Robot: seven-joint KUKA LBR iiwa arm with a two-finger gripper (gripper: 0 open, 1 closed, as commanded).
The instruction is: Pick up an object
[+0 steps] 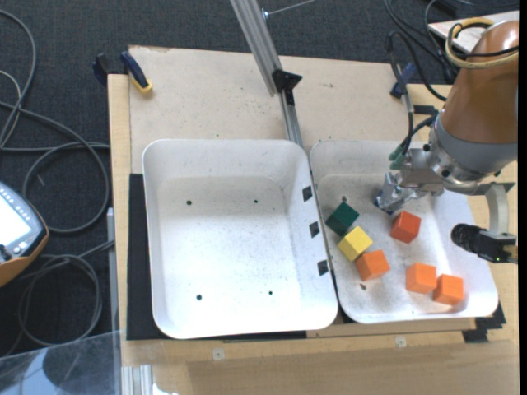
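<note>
Several small blocks lie in the right bin (362, 159): a dark green block (342, 218), a yellow block (356, 243), an orange block (373, 265), a red-orange block (405, 227), and two more orange blocks (421, 278) (449, 290) near the front right corner. My gripper (393, 197) hangs low over the right bin, just above and left of the red-orange block and to the right of the green one. No block shows between its fingers.
The left bin (165, 171) lies beside the right one, with small black clips (314, 229) along the shared rim. A metal pole (259, 35) slants over the bench's back. A blue and yellow clamp (136, 71) sits at the back left corner.
</note>
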